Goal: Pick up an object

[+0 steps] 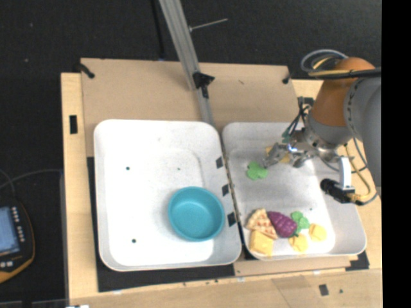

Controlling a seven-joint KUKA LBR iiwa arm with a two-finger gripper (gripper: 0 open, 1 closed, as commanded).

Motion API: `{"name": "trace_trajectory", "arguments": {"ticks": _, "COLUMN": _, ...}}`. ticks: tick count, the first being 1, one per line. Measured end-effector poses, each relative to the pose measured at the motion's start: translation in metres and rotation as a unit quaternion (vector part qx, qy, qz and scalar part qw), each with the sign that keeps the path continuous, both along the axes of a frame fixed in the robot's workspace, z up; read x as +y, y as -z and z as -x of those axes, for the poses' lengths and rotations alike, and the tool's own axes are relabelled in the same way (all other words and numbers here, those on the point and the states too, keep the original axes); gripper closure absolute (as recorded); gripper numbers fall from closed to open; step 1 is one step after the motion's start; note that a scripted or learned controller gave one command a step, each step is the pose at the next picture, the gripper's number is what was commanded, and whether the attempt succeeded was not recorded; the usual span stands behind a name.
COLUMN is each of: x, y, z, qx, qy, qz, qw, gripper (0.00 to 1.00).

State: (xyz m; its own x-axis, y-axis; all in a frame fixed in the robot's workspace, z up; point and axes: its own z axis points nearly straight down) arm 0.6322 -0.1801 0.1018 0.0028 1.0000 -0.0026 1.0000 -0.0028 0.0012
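A small green toy (257,171) lies in the right bin (334,201), toward its left side at mid-depth. My gripper (285,154) hangs just right of and a little behind it, open, with nothing between its fingers. At the bin's front edge sits a cluster of toys: a tan waffle-like piece (259,221), a purple piece (281,222), a green piece (300,221) and yellow pieces (261,242). A blue bowl (194,213) stands in the left bin (128,146), near its front right.
A grey metal pole (186,50) slants up from behind the divide between the bins. The arm's grey and orange body (337,104) reaches over the right bin's back right corner. A handheld controller (9,233) lies off the bench at the far left.
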Motion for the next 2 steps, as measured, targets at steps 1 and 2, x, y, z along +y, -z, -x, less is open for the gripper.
{"name": "trace_trajectory", "arguments": {"ticks": 1, "x": -0.001, "y": -0.012, "z": -0.001, "qx": -0.002, "qy": 0.0, "qz": 0.0006, "qw": 1.0, "gripper": 1.0}}
{"name": "trace_trajectory", "arguments": {"ticks": 2, "x": -0.001, "y": -0.057, "z": -0.006, "qx": -0.003, "qy": -0.003, "qz": -0.0004, "qw": 1.0, "gripper": 1.0}}
